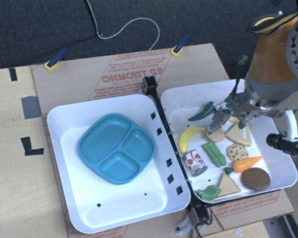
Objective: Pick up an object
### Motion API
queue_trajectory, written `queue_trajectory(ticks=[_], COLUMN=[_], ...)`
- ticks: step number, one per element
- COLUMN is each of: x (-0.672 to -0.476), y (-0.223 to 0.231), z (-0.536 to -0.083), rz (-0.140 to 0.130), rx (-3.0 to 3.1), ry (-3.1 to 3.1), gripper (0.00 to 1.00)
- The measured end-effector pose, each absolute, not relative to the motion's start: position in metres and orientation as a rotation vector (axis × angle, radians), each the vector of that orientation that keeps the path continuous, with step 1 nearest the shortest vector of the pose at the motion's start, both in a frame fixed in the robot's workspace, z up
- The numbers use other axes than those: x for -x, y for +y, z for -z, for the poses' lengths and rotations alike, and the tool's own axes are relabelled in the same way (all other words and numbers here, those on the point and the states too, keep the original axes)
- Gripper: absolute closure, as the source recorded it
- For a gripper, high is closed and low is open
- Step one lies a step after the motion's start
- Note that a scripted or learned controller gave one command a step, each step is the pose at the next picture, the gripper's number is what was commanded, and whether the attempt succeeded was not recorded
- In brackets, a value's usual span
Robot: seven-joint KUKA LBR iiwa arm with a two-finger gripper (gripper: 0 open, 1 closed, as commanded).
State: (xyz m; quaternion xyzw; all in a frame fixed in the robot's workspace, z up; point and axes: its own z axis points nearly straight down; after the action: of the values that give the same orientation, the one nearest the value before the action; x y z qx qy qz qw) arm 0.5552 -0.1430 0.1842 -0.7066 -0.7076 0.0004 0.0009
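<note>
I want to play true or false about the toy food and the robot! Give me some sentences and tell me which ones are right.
1. The blue plate sits in the left bin. True.
2. The banana lies on the blue plate. False: it is in the right bin, near the divider.
3. The carrot is next to the brown round piece. True.
4. The gripper hovers over the left bin. False: it is over the right bin, among the toy food.
5. The blue plate has toy food in it. False: nothing lies in its compartments.
</note>
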Motion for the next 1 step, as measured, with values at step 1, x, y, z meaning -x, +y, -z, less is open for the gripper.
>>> queue_trajectory(ticks=[1], x=[-0.5037], y=[-0.0992], z=[-0.2718], rz=[0.006], rx=[2.218], ry=[-2.229], gripper=[0.00])
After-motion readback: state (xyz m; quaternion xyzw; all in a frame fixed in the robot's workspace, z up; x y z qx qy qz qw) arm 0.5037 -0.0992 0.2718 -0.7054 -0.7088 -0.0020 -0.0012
